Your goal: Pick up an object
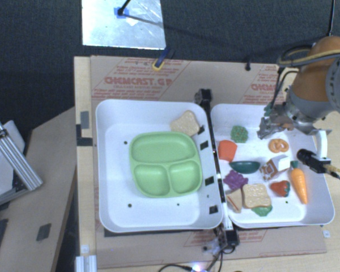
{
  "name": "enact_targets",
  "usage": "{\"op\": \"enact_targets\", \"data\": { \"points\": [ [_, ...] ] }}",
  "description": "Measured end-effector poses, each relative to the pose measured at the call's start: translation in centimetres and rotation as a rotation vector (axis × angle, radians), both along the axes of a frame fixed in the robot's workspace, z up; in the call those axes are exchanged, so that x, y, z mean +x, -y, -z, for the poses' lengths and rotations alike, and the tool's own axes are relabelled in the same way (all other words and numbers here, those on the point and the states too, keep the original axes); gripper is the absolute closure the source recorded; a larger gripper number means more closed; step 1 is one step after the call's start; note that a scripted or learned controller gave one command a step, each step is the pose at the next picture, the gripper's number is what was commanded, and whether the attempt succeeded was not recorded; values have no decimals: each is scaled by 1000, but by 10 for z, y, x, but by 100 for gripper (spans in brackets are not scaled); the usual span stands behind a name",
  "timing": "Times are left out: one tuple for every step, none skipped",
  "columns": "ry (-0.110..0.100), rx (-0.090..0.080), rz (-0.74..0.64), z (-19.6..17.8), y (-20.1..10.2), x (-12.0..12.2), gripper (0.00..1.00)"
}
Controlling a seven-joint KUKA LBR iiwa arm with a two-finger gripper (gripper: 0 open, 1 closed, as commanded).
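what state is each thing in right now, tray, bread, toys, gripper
green tray: flat in the left bin, compartments bare
bread slice: in left bin, off the tray's far corner
pretzel: lying in the right bin
carrot: lying in right bin
gripper: low over right bin, holding nothing visible

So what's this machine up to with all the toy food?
A robot arm reaches in from the right, its gripper low over the right bin, close to a pretzel and a broccoli piece. Nothing is visibly held yet. The toy food mostly lies in that bin; the left bin has a green divided plate and a slice of bread.
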State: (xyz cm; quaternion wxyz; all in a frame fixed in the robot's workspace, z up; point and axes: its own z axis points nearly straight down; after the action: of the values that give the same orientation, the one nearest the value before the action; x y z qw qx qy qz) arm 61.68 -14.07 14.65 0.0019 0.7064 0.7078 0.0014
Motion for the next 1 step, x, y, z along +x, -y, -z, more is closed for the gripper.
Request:
{"op": "enact_targets", "data": {
  "points": [
    [3, -1, -4, -52, 1, 12, 100]
  ]
}}
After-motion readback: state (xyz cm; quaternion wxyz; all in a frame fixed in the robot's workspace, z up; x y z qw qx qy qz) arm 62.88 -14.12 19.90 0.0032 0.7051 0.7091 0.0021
